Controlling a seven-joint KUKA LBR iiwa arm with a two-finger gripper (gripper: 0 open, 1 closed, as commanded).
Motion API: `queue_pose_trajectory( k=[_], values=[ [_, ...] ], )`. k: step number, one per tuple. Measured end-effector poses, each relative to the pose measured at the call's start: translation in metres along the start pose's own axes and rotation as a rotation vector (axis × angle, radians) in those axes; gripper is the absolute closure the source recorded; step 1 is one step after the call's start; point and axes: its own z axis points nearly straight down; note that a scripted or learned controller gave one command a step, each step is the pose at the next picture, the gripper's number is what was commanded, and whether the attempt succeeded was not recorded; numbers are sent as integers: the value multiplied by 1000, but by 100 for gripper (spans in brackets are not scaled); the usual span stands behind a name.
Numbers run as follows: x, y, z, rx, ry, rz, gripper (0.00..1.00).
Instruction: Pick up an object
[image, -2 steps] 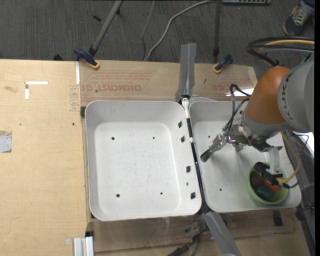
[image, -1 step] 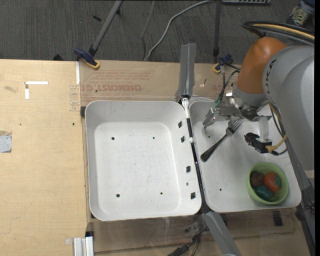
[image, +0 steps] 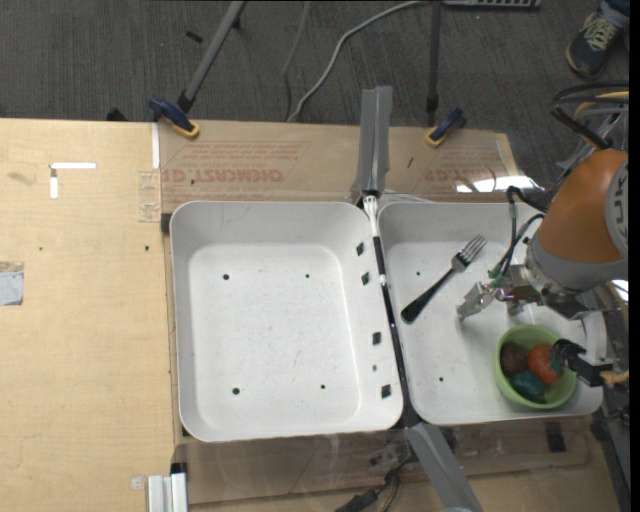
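A fork (image: 443, 279) with a black handle and silver tines lies slantwise in the right bin (image: 440, 380), tines pointing to the upper right. A green bowl (image: 536, 368) holding red, orange and brown pieces sits in that bin's near right corner. My gripper (image: 480, 299) hangs low over the right bin, just right of the fork and just above-left of the bowl. Its metal fingers point down and left. Nothing shows between them.
The left bin (image: 270, 315) lies beside the right one, with a grey divider bar (image: 376, 150) rising behind their shared wall. Two blue-and-orange clamps (image: 175, 115) hold cardboard at the back. The arm's orange band (image: 590, 195) looms at the right.
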Motion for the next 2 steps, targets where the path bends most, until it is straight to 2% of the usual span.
queue_pose_trajectory(
  k=[1,2],
  values=[
    [37,95,0,-2,0,-69,0],
    [51,32,0,0,0,-81,0]
  ],
)
